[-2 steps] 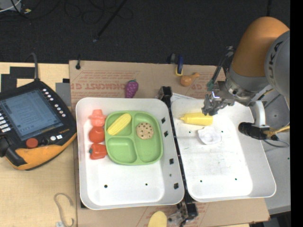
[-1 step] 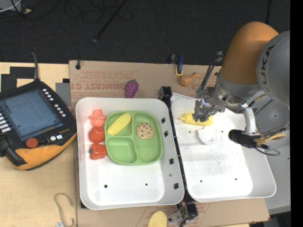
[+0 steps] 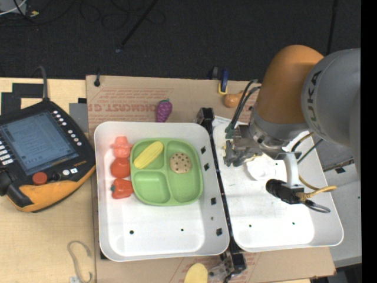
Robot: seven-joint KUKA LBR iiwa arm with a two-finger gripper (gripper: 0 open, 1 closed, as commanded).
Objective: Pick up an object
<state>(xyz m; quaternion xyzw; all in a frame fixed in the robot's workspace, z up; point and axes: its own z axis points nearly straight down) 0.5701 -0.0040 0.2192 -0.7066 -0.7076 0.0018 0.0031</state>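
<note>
Yellow toy [image 3: 196, 272] sits below the bins' front edge; right bin [image 3: 306, 229] has open floor; my tool's [image 3: 234, 153] state I cannot tell.

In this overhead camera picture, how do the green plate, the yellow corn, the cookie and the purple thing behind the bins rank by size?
As they look in the camera view:
1. green divided plate, by far the largest
2. yellow corn
3. cookie and purple toy: they look alike, and the purple toy lies farther from the camera, so I won't rank them.
</note>
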